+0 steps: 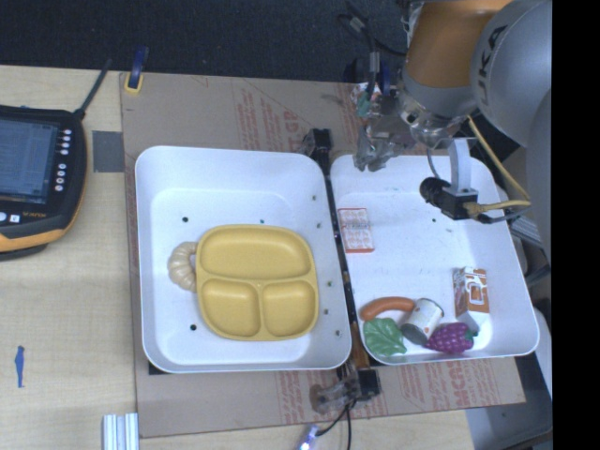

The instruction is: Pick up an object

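Observation:
My gripper [373,157] hangs over the far left corner of the right bin [422,242], with nothing seen in it. In that bin's near corner lie an orange sausage [386,306], a green leaf toy [384,337], a small silver can [423,319], purple grapes [450,338] and an orange-and-white packet [472,291]. A red-and-white card [356,230] lies flat by the bin's left wall, a short way nearer than the gripper. The left bin [159,186] holds a yellow divided plate [258,280], and a beige ridged toy [181,265] touches the plate's left edge.
A black part on the arm's cable [448,196] hangs over the right bin's far half. A control tablet with an orange rim [33,178] lies on the bench at far left. The bins sit on brown cardboard [234,111], with black clamps between them.

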{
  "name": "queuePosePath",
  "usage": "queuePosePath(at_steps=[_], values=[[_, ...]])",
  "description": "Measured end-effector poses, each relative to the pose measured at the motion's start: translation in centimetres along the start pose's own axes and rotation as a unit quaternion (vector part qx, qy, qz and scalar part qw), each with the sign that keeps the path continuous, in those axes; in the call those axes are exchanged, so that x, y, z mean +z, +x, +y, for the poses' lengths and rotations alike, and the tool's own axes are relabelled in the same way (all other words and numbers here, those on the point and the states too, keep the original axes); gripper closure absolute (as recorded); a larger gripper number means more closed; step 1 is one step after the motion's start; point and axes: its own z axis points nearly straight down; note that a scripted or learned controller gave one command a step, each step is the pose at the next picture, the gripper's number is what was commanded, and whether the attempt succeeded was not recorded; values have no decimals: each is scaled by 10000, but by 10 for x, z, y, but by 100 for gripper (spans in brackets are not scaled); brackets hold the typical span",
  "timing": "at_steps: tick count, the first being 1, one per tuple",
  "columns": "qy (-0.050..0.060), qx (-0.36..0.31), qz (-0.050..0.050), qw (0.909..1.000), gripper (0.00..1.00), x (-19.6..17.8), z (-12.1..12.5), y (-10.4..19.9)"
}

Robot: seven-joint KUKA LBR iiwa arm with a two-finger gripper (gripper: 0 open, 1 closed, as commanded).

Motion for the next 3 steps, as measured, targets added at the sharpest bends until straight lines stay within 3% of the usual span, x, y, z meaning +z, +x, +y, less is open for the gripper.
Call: queuePosePath(at_steps=[1,2,3], values=[[1,-22,-3,10000,100,36,-5,76],[-20,5,-5,10000,100,-44,7,-27],[6,-16,-2,10000,100,40,10,28]])
